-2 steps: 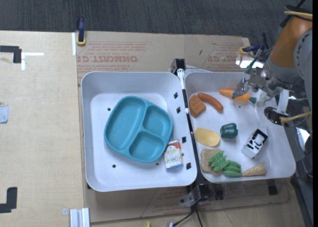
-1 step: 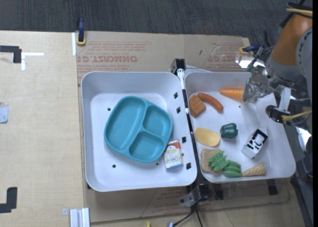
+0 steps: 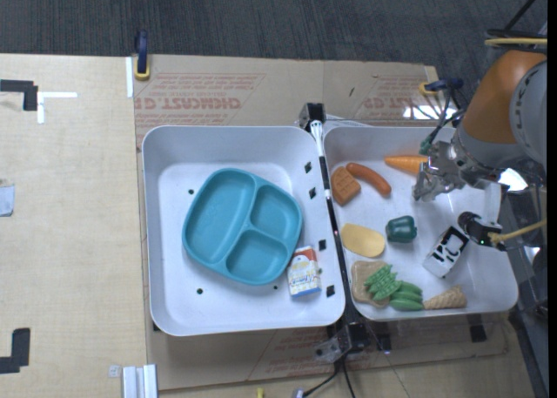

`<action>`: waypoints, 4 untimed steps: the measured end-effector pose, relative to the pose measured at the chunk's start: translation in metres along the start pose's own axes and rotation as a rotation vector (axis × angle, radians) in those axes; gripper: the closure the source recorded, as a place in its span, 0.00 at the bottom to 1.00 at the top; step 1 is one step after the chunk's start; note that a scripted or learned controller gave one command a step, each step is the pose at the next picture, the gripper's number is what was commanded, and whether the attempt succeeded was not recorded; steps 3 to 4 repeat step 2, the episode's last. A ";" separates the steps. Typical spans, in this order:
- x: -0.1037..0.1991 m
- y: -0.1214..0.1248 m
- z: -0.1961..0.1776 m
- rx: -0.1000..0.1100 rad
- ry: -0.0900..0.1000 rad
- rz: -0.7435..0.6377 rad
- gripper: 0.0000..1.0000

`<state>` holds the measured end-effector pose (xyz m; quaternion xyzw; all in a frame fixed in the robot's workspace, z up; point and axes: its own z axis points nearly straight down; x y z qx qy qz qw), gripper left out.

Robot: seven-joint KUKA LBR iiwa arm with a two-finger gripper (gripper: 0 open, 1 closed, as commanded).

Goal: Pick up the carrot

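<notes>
Here, two white bins are sitting side by side on the bench; the left bin [image 3: 157, 239] is holding a teal divided plate [image 3: 242, 226] lying tilted across its floor, and a small carton [image 3: 304, 273] is resting just beside the plate's lower right edge, near the wall between the bins. The right bin [image 3: 505, 287] is holding the toy food; the carrot [image 3: 406, 162] is lying flat near the far wall, its tip pointing left, and the gripper [image 3: 428, 185] is hanging just beside its thick end, slightly nearer the camera; whether the two are touching cannot be told, and whether the gripper is apart or together cannot be told either. A sausage [image 3: 369, 178] is lying slantwise left of the carrot; a piece of toast [image 3: 345, 185] is sitting just beside the sausage, against the dividing wall. A yellow potato slice [image 3: 362, 239] is lying below the toast; a green pepper [image 3: 401, 229] is sitting to its right. A black and white box [image 3: 446, 251] is lying right of the pepper; a bunch of green vegetables [image 3: 390, 288] and an ice cream cone [image 3: 446, 299] are lying along the near wall.
</notes>
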<state>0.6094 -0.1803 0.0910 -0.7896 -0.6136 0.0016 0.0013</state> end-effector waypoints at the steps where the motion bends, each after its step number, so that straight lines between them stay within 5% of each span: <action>1: 0.000 0.000 0.000 -0.001 0.000 0.000 0.00; 2: -0.012 0.050 0.002 0.035 0.009 0.080 0.00; 4: -0.012 0.050 0.002 0.035 0.009 0.080 0.00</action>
